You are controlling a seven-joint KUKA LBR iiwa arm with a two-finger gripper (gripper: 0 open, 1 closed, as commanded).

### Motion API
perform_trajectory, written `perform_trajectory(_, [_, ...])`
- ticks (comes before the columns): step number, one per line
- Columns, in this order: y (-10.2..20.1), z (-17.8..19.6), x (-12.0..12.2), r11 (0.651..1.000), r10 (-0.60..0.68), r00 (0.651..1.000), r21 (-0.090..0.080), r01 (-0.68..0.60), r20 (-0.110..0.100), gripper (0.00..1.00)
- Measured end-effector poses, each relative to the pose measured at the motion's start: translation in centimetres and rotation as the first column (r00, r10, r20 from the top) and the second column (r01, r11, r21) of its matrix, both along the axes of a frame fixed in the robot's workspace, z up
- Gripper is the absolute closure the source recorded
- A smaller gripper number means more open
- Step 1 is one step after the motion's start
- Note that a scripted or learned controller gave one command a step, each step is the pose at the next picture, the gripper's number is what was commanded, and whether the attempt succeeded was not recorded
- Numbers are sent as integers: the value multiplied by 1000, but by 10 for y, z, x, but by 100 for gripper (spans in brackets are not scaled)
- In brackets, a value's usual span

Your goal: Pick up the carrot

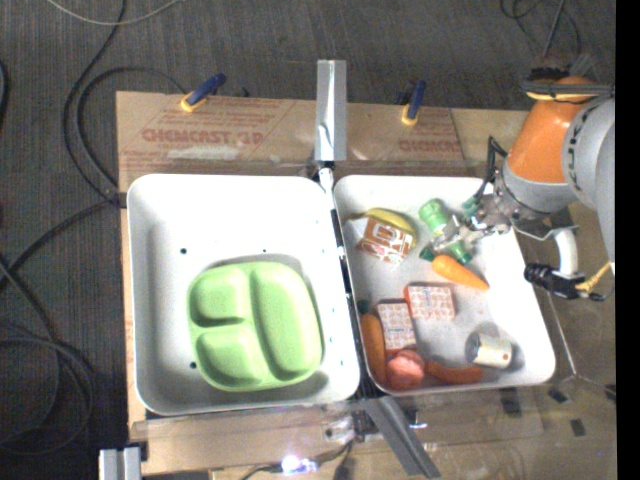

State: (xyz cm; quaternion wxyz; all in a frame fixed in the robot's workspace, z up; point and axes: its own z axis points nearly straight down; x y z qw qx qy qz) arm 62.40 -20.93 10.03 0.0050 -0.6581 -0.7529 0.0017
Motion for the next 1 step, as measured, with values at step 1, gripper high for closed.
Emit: perform_trajectory(1, [73, 56, -30, 1000, 29, 1000, -3, -29, 8, 100])
